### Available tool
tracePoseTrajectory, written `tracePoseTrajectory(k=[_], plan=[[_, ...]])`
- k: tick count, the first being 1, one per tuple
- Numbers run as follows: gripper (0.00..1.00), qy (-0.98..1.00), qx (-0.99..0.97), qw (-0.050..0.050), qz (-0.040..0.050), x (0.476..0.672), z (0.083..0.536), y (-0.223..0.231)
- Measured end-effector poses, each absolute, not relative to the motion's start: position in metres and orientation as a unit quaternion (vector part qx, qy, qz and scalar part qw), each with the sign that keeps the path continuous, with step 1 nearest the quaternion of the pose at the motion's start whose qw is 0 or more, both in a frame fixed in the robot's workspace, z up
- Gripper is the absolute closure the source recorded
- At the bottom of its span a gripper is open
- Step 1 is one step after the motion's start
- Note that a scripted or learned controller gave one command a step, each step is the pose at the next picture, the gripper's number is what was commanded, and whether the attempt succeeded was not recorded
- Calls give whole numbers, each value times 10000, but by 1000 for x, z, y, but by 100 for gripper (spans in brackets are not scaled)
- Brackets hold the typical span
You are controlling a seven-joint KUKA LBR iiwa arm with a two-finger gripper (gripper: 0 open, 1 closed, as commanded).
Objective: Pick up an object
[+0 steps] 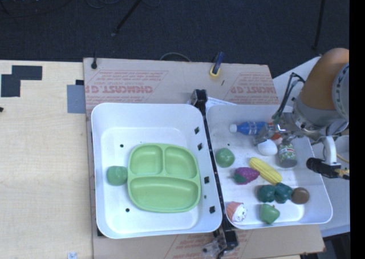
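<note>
My gripper (pixel 278 136) hangs low over the far right part of the right bin (pixel 319 212), under the grey wrist and the orange band. It sits just above a white egg-shaped object (pixel 266 148) and a small clear jar (pixel 287 154), and close to the right end of a blue bottle (pixel 251 128) lying on its side. The wrist hides how the gripper stands, and nothing shows as lifted.
The right bin also holds a green ball (pixel 224 157), purple grapes (pixel 246 175), yellow corn (pixel 265 170), two dark green pieces (pixel 274 193), a brown item (pixel 300 195), a green pepper (pixel 269 213) and a white-orange toy (pixel 236 211). The left bin (pixel 102 132) holds a divided green plate (pixel 163 177) and a green ball (pixel 117 175).
</note>
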State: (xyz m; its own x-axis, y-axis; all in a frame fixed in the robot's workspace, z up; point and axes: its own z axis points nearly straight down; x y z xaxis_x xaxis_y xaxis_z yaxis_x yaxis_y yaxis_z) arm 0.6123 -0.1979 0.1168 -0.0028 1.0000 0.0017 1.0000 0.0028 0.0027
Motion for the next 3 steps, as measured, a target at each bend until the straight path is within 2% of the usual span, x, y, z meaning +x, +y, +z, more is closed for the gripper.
tracePoseTrajectory(k=[1, 2, 3], plan=[[0, 7090, 7052, -10, -7, 613, 87, -196], [100, 7094, 7048, -22, -6, 613, 98, -196], [100, 7074, 7068, 20, 12, 617, 161, -195]])
